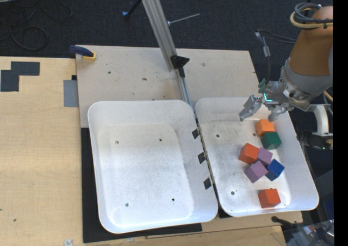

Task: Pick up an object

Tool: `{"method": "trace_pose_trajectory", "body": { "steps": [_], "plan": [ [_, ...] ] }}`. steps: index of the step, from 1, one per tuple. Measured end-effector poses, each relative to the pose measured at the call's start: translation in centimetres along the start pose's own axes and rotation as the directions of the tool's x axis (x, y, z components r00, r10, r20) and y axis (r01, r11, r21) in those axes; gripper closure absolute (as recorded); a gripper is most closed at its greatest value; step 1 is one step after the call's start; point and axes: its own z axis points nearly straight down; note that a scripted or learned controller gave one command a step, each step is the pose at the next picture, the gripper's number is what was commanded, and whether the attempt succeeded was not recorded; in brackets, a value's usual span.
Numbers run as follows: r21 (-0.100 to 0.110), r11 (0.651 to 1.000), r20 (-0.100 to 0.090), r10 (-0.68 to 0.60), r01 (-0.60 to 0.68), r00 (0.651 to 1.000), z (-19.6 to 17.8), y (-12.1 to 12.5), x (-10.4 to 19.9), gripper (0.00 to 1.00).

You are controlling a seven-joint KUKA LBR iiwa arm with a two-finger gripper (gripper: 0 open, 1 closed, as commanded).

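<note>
We see a pale wooden bench point(38, 147) over a dark carpet with cables. Two shallow white bins lie side by side on it; the left bin point(103, 114) and the right bin point(223, 110) look smooth and lightly speckled. In the right bin we count seven small blocks: two orange ones point(265, 127), one green point(271, 140), one red-orange point(249, 153), two purple point(255, 171) and one blue point(274, 168). The gripper point(262, 109) hangs over the far side of this bin, its fingers spread apart and holding nothing, just beyond the far orange block
</note>
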Motion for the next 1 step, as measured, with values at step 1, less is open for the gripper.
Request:
{"method": "trace_pose_trajectory", "body": {
  "steps": [1],
  "plan": [
    [-0.004, 1.000, 0.001, 0.001, -0.001, 1.000, -0.23, 0.07, -0.06, 0.00]
  ]
}}
